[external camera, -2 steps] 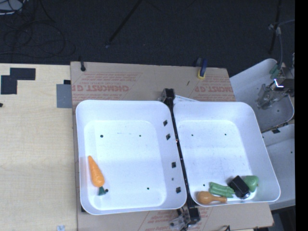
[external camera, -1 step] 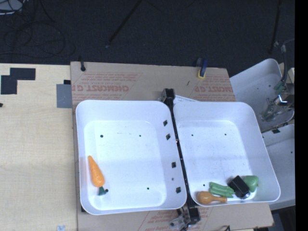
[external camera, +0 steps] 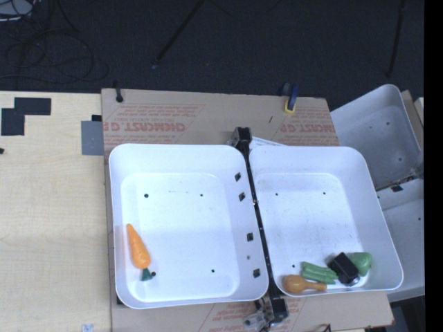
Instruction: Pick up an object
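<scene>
An orange carrot with a small dark green top lies in the left bin, near its front left corner. In the right bin, along the front wall, sit a tan pear-shaped toy, a long green vegetable, a black block and a rounder green piece. The black block rests against both green items.
A black divider strip with clips runs between the two bins. The bins stand on a cardboard sheet over a light wooden bench. A grey metal plate is at the right. A blue and yellow clamp holds the cardboard's far edge.
</scene>
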`<state>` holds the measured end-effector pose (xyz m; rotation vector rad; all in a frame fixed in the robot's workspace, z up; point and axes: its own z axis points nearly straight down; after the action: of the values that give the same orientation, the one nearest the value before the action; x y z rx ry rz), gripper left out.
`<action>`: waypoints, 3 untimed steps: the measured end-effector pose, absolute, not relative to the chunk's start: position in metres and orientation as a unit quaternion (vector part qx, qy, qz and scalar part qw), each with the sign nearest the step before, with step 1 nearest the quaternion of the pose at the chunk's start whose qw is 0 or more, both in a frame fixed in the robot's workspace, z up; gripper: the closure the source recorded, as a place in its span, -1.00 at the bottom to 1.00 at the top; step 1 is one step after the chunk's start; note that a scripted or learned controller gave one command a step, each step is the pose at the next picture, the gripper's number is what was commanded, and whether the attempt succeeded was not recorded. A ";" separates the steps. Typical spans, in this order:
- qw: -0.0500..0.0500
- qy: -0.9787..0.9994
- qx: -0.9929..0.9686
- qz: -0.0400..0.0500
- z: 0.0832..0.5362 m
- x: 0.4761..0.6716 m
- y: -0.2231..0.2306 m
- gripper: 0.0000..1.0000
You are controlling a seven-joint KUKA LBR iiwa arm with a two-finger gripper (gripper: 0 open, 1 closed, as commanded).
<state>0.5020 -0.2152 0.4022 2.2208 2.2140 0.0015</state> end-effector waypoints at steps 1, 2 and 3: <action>-0.005 0.708 0.706 -0.003 0.240 0.554 -0.211 1.00; 0.002 0.705 0.709 0.001 0.315 0.520 -0.215 1.00; -0.001 0.706 0.708 0.000 0.335 0.485 -0.214 1.00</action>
<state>0.4852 -0.2136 0.3350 2.2248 2.2196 -0.0010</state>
